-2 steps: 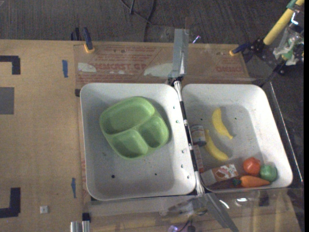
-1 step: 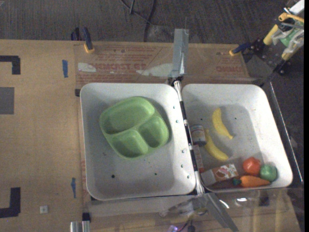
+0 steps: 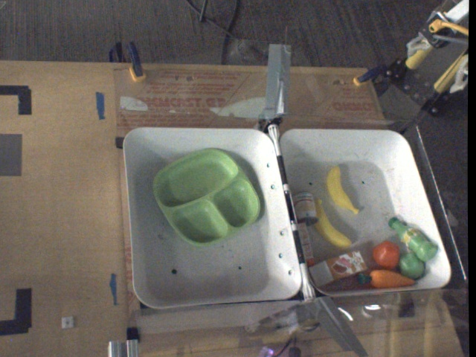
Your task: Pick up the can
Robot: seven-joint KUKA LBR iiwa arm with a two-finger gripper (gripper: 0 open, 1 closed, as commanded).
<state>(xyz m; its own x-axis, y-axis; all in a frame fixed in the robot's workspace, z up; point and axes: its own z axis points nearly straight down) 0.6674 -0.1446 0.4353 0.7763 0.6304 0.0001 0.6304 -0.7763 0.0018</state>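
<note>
We record the can (image 3: 304,207) lying against the left wall of the right bin (image 3: 372,141), just beside the lower of two bananas (image 3: 332,230), with the upper banana (image 3: 342,190) a little further right. Along the same bin's front edge we list a carton (image 3: 340,267), a carrot (image 3: 390,279), a tomato (image 3: 385,254), a green fruit (image 3: 411,265) and a green bottle (image 3: 413,239); the left bin (image 3: 149,274) bears a green divided plate (image 3: 207,195). Of the arm we see only yellow and grey parts at the top right corner (image 3: 440,39), and we cannot tell how its end effector stands or whether it has hold of anything.
</note>
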